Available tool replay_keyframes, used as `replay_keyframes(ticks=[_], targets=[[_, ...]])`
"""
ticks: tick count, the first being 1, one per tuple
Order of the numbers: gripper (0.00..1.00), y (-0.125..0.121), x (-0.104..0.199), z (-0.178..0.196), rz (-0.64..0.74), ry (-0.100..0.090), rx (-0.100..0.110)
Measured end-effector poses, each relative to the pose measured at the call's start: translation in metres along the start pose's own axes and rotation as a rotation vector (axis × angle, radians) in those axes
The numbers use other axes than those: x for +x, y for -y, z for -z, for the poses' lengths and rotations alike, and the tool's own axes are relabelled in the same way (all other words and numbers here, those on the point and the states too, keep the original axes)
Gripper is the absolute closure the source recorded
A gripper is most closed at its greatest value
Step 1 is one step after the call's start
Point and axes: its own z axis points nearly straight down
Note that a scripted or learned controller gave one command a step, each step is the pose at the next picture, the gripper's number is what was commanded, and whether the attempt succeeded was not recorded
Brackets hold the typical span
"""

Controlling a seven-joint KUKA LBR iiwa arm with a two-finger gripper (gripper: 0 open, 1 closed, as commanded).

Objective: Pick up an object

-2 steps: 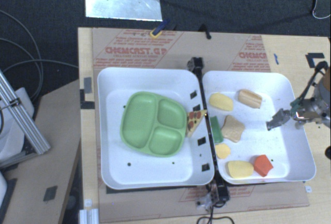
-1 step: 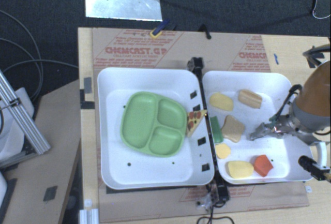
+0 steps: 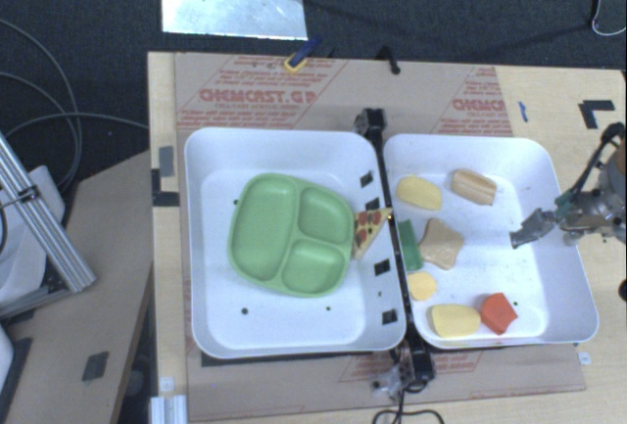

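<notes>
Nothing has been lifted yet. The gripper [image 3: 526, 232] is seen at the frame's right, over the right bin [image 3: 549, 163]; its state cannot be told. The toast slice [image 3: 441, 244] lies nearby at centre right, unseized.

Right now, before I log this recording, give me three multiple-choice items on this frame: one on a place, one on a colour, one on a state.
1. Where is the green tray?
A. left bin
B. right bin
C. on the cardboard outside the bins

2. What colour is the block at the right bin's near edge?
A. blue
B. red-orange
C. green

3. How does the pincer stand?
A. clamped on the bread roll
B. lifting the tray
C. over bare bin floor, holding nothing

Answers: 1 A, the tray lies in the left bin. 2 B, the block is red-orange. 3 C, nothing sits at the pincer's tip.
</notes>
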Motion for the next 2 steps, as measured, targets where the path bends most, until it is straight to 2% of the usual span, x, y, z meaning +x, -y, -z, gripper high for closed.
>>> replay_keyframes(ticks=[1, 2], targets=[[0.00, -0.062, 0.023, -0.116, 0.003, -0.005, 0.013], [0.00, -0.001, -0.020, -0.046, -0.010, 0.000, 0.009]])
